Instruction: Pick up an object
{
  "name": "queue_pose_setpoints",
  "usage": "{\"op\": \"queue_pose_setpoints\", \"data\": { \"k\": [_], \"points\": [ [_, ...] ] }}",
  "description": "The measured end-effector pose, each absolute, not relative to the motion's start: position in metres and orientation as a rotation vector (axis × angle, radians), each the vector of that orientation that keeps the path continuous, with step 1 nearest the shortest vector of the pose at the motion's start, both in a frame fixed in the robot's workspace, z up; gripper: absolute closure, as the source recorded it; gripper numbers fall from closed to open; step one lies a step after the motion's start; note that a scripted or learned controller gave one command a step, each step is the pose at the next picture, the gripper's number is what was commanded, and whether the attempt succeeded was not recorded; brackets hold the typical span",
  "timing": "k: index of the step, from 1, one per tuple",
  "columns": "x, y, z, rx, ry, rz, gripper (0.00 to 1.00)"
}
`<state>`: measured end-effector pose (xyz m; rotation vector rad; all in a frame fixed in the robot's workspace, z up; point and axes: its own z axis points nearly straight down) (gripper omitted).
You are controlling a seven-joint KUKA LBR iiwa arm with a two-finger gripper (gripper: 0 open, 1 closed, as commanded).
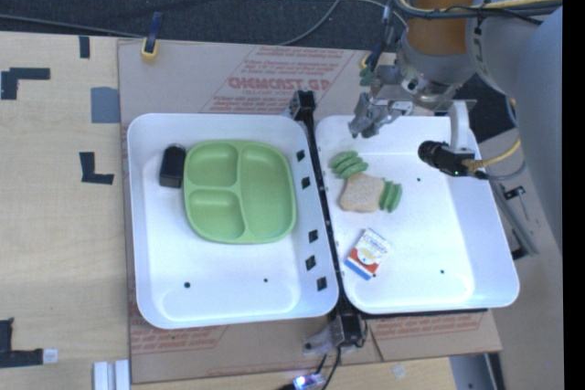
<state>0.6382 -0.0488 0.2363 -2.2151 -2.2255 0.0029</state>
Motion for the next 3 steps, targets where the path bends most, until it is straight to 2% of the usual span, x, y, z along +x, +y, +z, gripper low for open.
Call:
{"op": "queue_pose_setpoints", "data": {
  "k": [2,3],
  "points": [
    [0.643,0.049,0.239,-2.214,-2.227,0.001,1.0],
    [0.638,0.093,0.224,-2.214,-2.225,0.005,1.0]
  ]
}}
